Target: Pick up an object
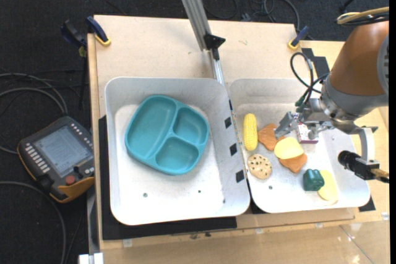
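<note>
In the right bin [346, 198] lie a yellow corn cob [250, 131], a chocolate-chip cookie [259, 166], an orange piece [268, 136], a yellow-and-orange piece [290, 153], a green pepper [313, 180] and a pale yellow piece [328, 190]. My gripper [301, 127] hangs low over the bin's middle, just above and right of the yellow-and-orange piece. Nothing shows between its fingers.
The left bin [124, 198] holds a teal divided plate [167, 133]. A metal pole [193, 0] slants down to the wall between the bins. A teach pendant [57, 157] lies left of the bench. Cables loop over the floor behind.
</note>
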Action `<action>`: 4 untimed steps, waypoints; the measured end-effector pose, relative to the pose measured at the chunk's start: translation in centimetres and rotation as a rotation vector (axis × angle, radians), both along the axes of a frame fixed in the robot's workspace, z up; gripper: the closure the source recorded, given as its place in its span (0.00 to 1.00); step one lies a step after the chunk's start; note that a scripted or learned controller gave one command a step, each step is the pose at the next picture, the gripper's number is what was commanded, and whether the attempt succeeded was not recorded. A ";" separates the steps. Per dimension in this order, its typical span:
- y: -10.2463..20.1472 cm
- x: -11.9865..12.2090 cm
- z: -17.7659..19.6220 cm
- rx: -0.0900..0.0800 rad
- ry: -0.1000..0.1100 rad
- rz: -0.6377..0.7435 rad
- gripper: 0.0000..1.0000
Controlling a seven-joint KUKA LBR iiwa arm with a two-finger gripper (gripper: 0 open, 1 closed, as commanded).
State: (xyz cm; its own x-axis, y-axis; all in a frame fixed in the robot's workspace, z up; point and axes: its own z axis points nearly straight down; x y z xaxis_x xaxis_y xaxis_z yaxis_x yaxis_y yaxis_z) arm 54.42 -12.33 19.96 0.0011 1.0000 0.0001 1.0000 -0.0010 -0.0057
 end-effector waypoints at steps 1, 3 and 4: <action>-0.3 -0.6 -6.3 0.001 0.002 0.000 0.00; -0.3 -0.2 -9.1 -0.003 -0.015 0.001 1.00; -0.3 -0.1 -4.9 -0.001 -0.010 0.003 1.00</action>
